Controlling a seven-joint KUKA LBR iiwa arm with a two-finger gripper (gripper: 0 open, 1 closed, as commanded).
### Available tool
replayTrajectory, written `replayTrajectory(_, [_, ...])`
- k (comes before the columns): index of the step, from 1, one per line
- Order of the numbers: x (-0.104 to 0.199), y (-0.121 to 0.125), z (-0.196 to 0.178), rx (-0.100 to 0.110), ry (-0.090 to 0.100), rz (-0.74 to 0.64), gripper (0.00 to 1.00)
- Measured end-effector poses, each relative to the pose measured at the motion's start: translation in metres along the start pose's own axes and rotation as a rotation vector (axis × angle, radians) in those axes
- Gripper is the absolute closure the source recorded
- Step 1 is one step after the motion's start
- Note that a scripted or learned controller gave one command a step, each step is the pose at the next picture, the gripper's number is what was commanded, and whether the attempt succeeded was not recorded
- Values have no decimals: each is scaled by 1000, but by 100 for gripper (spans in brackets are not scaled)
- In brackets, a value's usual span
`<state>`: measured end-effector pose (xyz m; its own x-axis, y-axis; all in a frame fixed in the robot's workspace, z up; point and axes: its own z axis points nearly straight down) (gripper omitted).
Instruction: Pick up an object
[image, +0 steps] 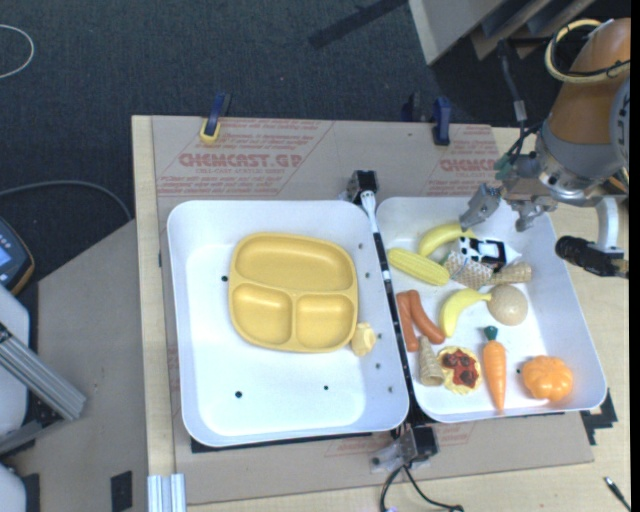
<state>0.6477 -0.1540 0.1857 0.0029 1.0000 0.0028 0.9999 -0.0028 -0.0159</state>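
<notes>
My gripper (503, 212) hangs over the far edge of the right bin (585, 345), its two fingers spread open with nothing between them. Just below it lie a banana (440, 237) and a black-and-white toy (483, 248). Further into the bin are a corn cob (418, 266), a second banana (457, 306), two sausages (418, 318), a pale round ball (507, 303), a carrot (494, 375), an orange pumpkin (547, 378) and a pizza slice (461, 367).
The left bin (200, 380) holds a yellow compartment plate (293, 292) and a small yellow piece (362, 339) by its right wall. A black divider (380, 265) runs between the bins. Clamps (212, 118) sit on the board's far edge.
</notes>
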Motion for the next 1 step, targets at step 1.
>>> replayTrajectory(1, [0,3,-9,-15,-3,-3,0])
